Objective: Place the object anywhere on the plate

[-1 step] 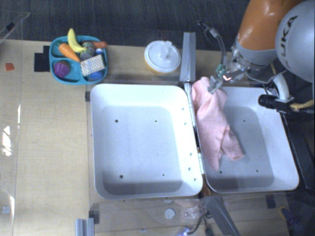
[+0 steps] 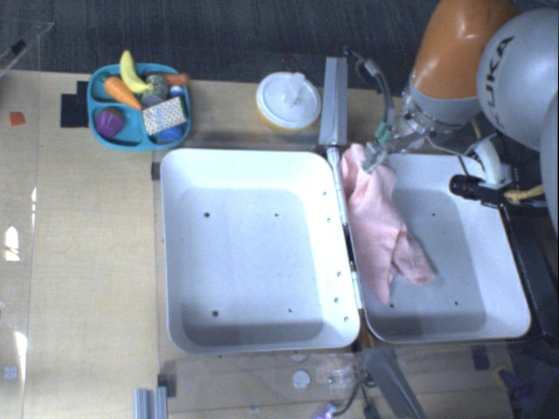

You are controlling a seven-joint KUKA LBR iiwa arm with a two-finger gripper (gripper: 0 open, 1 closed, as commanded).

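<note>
The pink cloth (image 2: pixel 384 234) lies crumpled along the left wall of the right bin (image 2: pixel 489 321), its upper corner just at the gripper (image 2: pixel 377 157) in the upper right of the frame; whether the gripper is pinching that corner or spread I cannot tell. This looks like the pick-up step. Next the soft, limp fabric must be lifted clear of the bin wall and carried toward the round, smooth white and yellow plate (image 2: pixel 288 101) on the wooden tabletop (image 2: pixel 79 260) at upper centre.
</note>
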